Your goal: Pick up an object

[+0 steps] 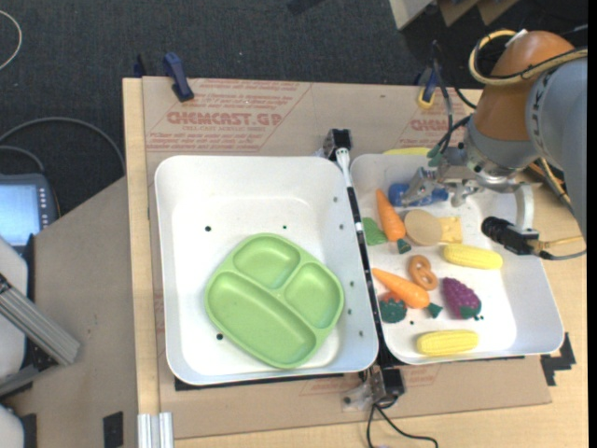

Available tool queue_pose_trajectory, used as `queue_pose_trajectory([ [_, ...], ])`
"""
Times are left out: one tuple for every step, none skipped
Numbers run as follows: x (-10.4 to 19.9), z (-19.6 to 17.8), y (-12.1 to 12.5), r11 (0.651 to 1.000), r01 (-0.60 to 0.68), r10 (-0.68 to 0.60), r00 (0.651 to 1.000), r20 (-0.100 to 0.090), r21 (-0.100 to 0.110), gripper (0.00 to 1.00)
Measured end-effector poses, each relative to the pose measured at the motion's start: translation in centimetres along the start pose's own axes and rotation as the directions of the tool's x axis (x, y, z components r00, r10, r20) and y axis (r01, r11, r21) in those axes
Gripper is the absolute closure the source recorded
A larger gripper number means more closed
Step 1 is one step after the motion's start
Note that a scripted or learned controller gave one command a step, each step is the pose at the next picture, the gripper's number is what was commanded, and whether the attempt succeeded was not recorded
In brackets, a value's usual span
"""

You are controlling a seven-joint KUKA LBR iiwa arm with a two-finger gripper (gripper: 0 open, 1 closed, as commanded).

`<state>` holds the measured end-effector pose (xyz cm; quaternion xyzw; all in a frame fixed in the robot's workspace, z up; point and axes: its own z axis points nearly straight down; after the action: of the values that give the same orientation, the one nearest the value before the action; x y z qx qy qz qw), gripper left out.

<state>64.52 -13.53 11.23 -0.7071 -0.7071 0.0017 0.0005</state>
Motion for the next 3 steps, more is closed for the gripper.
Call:
queue_pose_trajectory([
  [2.9,2.9,1.8,1.000,-0.003,0.003,1.000,0.001,0.018,0.00],
  [2.9,2.0,1.7,1.000,-0.004,0.004,1.000,0.000,0.019,1.00],
  [8.3,-7.9,-1.9,1.000,0.005,-0.005,1.000,-0.004,-0.009,1.00],
])
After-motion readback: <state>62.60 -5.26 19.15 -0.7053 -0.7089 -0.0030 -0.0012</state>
